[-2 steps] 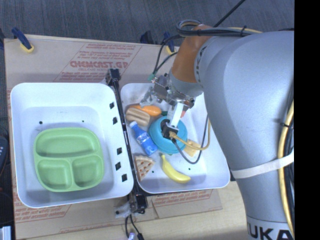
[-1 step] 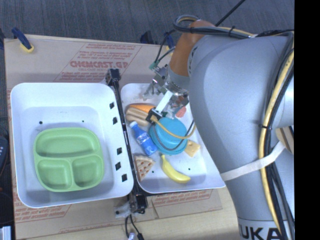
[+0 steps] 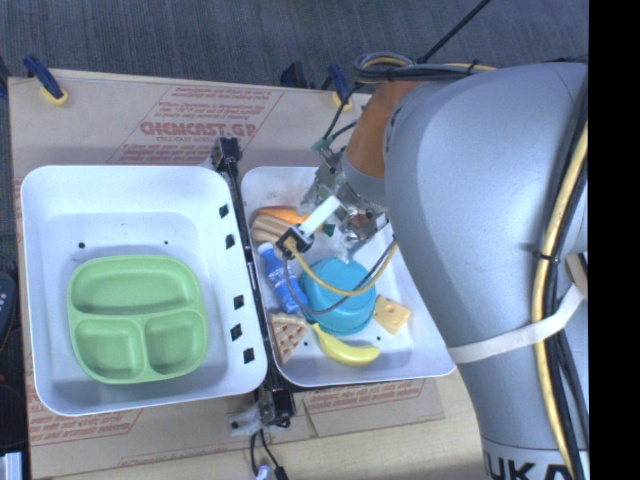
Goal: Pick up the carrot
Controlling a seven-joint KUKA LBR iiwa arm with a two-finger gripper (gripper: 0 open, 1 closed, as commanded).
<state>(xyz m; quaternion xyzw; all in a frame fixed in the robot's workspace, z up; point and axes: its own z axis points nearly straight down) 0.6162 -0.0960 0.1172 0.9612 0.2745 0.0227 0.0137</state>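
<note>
gripper [image 3: 352,211]: centre frame, over right bin [image 3: 410,356], open or closed cannot tell | carrot [image 3: 280,215]: just left of gripper, lying in bin

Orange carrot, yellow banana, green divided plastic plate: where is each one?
Orange carrot [image 3: 277,215]: camera view, middle of its visible stretch.
Yellow banana [image 3: 348,350]: camera view, middle of its curve.
Green divided plastic plate [image 3: 130,286]: camera view, floor of its long compartment.

The grey arm [image 3: 490,228] reaches in from the right, its broad last link sloping up and left across the view to the orange band [image 3: 365,146], below which the wrist points down and the gripper [image 3: 343,206] hangs low, largely hidden beneath it.
</note>
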